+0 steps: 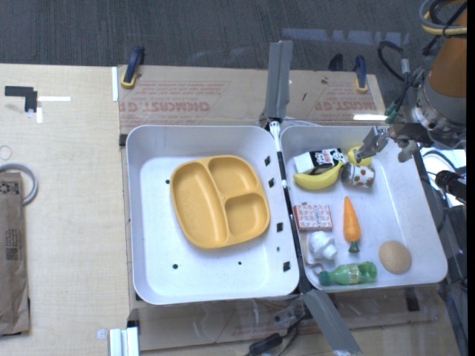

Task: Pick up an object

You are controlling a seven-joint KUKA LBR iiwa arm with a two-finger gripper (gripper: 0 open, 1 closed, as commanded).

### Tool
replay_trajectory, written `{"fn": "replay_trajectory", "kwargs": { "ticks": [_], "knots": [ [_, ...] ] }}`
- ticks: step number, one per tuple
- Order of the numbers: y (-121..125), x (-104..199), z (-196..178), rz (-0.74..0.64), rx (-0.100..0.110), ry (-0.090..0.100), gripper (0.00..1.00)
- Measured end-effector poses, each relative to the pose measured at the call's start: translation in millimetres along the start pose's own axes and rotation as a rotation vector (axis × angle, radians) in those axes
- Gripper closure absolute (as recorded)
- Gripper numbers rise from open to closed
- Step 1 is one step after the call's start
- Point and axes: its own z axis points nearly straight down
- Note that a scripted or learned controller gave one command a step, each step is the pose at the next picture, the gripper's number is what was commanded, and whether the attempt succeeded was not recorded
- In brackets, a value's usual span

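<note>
Seven items: right bin (423, 199), pick pending.
End effector (371, 145): at the bin's far edge, over banana (318, 179) and spotted mug (361, 174); opening cannot be told.
Advice: centre on one item, descend clear of neighbours.

Grey KUKA arm with orange band (450, 69) enters from the upper right edge, wrist angled down and leftward. Two-finger metal end effector (373, 144) sits low at the arm's left tip, slanting down-left. Black cables loop around the wrist section. Finger state not resolvable at this resolution.
</note>
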Motion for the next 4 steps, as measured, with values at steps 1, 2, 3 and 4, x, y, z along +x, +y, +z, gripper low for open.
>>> {"fn": "replay_trajectory", "kwargs": {
  "ticks": [1, 2, 3, 4],
  "knots": [
    [2, 22, 162, -0.189, -0.002, 0.000, 0.00],
    [-32, -5, 170, -0.152, -0.003, 0.000, 0.00],
    [-32, -6, 162, -0.149, -0.002, 0.000, 1.00],
    [-67, 32, 52, -0.128, -0.001, 0.000, 1.00]
  ]
}}
